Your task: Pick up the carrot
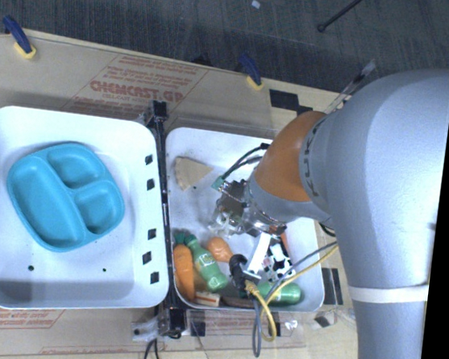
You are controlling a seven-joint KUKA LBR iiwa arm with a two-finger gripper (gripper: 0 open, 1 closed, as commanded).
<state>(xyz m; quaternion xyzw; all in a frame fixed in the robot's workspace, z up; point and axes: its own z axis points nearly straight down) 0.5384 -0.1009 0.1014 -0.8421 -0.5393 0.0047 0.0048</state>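
The carrot (183, 270) is an orange tapered piece with a green top. It lies along the left wall of the right bin (174, 209), near the front. My gripper (233, 215) hangs over the middle of that bin, up and to the right of the carrot and apart from it. The grey wrist with its orange band (286, 170) covers the bin's right half.
Beside the carrot lie a green bottle-like toy (210, 269), a small orange piece (218, 249) and another green item (285, 292). A tan wedge (190, 171) rests at the bin's back left. The left bin (1, 281) holds a blue divided plate (64, 194). Yellow cables (270, 302) loop at the front.
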